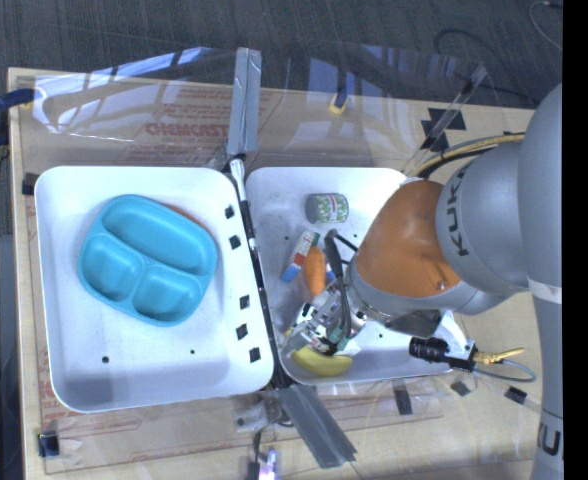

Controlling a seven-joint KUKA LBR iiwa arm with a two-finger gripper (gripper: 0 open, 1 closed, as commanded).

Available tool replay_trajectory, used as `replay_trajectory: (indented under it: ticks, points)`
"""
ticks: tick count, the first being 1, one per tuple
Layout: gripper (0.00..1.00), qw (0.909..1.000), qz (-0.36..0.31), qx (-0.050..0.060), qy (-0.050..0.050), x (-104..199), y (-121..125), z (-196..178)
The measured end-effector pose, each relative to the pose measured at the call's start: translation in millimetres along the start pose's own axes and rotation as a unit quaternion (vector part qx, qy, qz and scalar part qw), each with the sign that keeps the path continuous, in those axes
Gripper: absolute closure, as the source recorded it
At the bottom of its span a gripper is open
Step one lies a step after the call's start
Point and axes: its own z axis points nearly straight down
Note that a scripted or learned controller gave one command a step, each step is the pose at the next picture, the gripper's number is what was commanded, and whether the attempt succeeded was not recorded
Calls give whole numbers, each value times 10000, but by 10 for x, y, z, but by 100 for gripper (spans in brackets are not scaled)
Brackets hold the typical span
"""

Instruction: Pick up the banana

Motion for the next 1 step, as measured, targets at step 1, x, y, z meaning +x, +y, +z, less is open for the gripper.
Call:
replay_trajectory:
  ticks: [1]
  points:
    - [100,10000,-52,-46,0,18,67,-106]
